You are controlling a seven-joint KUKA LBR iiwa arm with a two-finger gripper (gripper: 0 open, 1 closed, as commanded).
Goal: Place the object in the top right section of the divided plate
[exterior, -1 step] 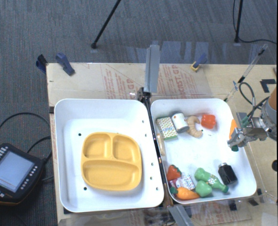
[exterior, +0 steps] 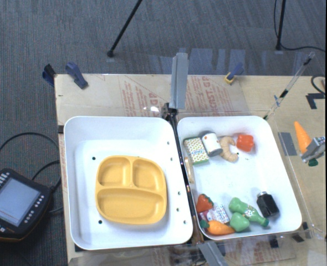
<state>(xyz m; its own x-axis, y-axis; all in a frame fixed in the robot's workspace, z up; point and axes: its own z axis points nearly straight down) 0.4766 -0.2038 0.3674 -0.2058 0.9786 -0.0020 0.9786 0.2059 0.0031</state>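
We are looking down on two white bins. The left bin (exterior: 75,148) is holding a yellow divided plate (exterior: 131,212), lying flat, its top right section (exterior: 149,176) bare. The right bin (exterior: 263,170) is carrying all the loose objects. Along its far side a green-patterned packet (exterior: 195,150), a small white can (exterior: 211,144), a tan curved piece (exterior: 228,148) and a red-orange piece (exterior: 244,142) are sitting in a row. Near the front, a red piece (exterior: 204,203), a carrot (exterior: 219,228), green toys (exterior: 244,212) and a black block (exterior: 267,204) are clustering. What is probably the gripper (exterior: 313,150) is hovering outside the right bin, at the frame's right edge. We cannot tell its state; it is too small and cut off.
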